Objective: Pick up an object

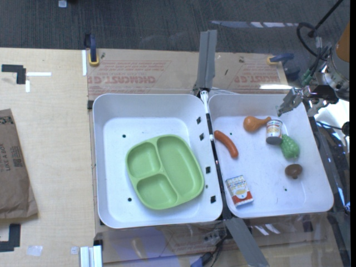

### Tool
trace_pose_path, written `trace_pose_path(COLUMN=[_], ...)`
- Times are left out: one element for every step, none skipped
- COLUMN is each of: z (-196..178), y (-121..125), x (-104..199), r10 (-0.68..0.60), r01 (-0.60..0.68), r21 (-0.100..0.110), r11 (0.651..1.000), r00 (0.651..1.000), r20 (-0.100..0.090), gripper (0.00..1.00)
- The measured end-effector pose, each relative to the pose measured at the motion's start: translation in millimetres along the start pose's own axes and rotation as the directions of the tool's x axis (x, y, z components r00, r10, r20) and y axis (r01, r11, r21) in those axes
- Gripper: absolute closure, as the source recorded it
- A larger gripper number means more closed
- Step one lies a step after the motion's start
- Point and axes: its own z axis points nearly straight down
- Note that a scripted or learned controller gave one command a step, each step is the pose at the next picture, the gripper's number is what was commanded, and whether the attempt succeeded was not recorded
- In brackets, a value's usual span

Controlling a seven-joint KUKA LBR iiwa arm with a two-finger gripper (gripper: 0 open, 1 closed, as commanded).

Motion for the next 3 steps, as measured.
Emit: trace_pose_path(z=[95, 70, 129], y=[16, -37, 30], x=[-49, 27, 31], r10=[0.007, 0.098, 0.196], r01=[-0.007, -0.098, -0.196], r21=[0.000, 0.000, 0.000], r11=[1.000, 0.995, 0.981], r00=[1.000, 0.995, 0.981], r20=[0.000, -0.001, 0.000], gripper=[0.00, 0.00, 0.00])
